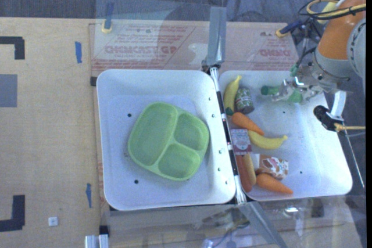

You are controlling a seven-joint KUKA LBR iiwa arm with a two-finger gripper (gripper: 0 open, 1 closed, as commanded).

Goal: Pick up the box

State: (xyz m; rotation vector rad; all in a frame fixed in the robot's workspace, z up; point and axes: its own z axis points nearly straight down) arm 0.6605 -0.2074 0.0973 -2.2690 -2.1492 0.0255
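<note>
We see the claw low over the upper part of the right bin, hanging off the grey arm with its orange band that enters from the right. How far it is open we cannot tell; the metal and green parts blur together there. Nothing is visibly held between them, and whether the tips touch the bin floor is unclear too.

A small green thing sits just left of the claw, too blurred to name. The arm's upper part is cut by the frame edge.

The box is the small white and red carton well below the claw and slightly left, lying flat near the bin's lower edge. Its long axis seems to run roughly left-right with a slight tilt; its print is too small to read.

An orange carrot touches it just below. A hot dog lies to its left by the bin wall. Between claw and box lies a yellow banana. Further left of the claw are another banana, a dark can and a second carrot.

The left bin, well left of the claw, holds a green divided tray.
</note>
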